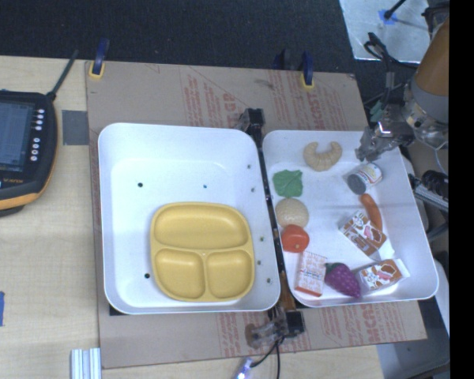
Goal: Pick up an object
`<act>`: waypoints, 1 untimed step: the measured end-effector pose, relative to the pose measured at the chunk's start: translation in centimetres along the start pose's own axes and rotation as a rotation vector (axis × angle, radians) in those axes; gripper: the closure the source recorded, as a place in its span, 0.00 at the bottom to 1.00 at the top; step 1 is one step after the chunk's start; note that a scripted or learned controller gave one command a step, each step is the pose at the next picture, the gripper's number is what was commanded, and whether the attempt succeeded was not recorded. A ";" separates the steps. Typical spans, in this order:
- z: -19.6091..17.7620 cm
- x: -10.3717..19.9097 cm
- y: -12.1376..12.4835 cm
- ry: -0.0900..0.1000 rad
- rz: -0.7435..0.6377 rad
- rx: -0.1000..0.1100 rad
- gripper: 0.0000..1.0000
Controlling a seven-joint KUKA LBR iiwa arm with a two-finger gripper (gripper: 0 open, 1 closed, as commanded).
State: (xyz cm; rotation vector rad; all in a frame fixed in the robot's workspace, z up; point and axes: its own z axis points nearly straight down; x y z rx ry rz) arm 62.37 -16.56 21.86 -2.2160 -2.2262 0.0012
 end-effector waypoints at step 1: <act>4.8 -4.7 -6.0 -0.001 0.001 0.004 1.00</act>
